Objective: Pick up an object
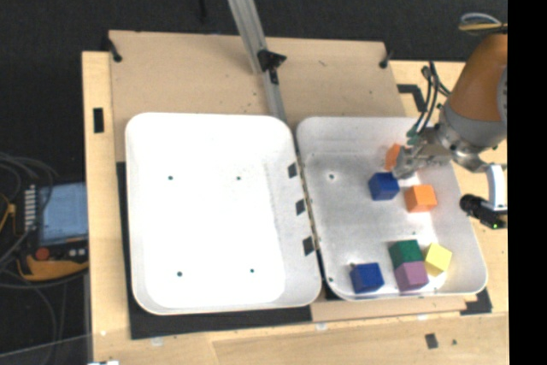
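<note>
The right bin holds several small blocks. A blue cube lies near its middle, with an orange cube just to its right. A small orange piece sits at the bin's upper right, partly hidden by the gripper. At the front are a blue cube, a green block, a purple block and a yellow block. My gripper hangs low over the bin, right beside the small orange piece and just above the blue cube. Nothing shows between its fingers.
The left bin lies beside the right one. A slanted metal pole rises behind the bins. Cables and a pendant lie off the bench at the left. The arm's grey and orange body stands over the right bin's far corner.
</note>
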Tool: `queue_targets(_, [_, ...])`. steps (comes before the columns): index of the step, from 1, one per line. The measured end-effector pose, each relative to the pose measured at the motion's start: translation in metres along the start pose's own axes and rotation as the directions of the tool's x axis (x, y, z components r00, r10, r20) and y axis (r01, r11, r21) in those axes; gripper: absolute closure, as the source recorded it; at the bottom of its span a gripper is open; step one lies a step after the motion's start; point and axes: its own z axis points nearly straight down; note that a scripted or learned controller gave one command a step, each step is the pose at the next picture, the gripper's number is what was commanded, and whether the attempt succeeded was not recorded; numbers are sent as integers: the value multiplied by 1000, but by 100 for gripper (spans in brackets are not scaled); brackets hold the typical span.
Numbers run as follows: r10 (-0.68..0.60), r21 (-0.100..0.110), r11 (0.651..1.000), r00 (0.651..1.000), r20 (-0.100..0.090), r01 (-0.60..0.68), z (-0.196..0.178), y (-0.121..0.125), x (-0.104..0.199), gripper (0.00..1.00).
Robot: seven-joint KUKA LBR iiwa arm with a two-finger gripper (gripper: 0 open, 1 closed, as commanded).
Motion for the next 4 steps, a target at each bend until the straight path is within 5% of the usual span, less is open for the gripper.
queue_targets(2, [-5,0,1000,1000,0,5,-115,0,4,100])
queue_targets(4, [-6,8,1000,1000,-3,6,-114,-17,121,100])
